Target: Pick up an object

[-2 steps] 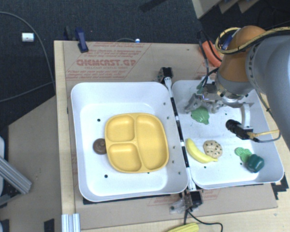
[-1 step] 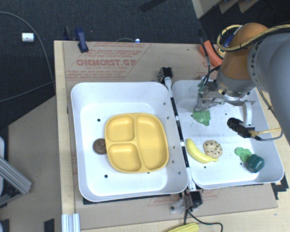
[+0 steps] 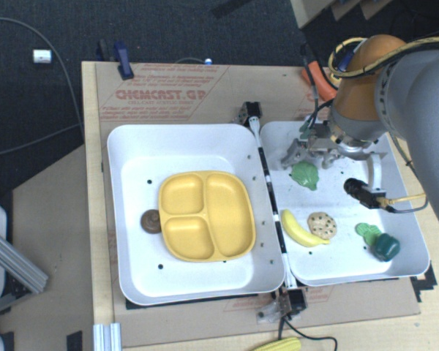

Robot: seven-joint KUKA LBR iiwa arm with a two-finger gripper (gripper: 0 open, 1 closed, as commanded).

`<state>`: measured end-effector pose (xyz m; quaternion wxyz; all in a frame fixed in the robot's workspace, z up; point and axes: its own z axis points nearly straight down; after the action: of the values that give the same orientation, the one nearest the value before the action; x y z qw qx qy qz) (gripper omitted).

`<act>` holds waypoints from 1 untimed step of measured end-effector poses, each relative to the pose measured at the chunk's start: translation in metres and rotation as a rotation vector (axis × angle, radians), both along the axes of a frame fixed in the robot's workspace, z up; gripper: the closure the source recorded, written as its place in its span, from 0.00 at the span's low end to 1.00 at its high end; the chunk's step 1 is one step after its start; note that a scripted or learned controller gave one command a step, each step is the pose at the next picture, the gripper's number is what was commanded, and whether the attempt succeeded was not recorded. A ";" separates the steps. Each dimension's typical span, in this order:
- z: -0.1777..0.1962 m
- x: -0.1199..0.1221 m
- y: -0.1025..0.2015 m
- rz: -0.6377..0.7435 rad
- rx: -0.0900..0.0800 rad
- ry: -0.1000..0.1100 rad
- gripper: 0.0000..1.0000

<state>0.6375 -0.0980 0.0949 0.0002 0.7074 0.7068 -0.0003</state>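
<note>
The gripper (image 3: 309, 156) is being held over the far left part of the right bin (image 3: 347, 263), close to the rim that is shared with the left bin (image 3: 132, 189). Whether the pincer is being kept apart or together cannot be told from this slant. A green leafy piece (image 3: 305, 175) is being seen just below the gripper on the bin floor, near the dividing rim; whether it is being touched cannot be told, and nothing is being shown clamped.

Nearer the front, a banana (image 3: 298, 229) is being seen lying beside the same dividing rim, with a speckled cookie (image 3: 322, 226) touching or just beside its right end. A green and teal toy (image 3: 379, 243) is being seen near the front right corner, well apart from the cookie. Bare white floor is being left between the leafy piece and the banana, and along the front edge.

The left bin is being taken up largely by a yellow divided plate (image 3: 205, 216), with a brown disc (image 3: 151, 221) tucked against its left edge; bare floor is being left around its borders.
</note>
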 end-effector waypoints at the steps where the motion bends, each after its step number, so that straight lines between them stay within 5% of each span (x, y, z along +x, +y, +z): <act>1: -0.010 0.004 -0.012 0.000 -0.001 -0.002 0.00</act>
<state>0.6411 -0.1099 0.0846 0.0011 0.7073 0.7069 0.0000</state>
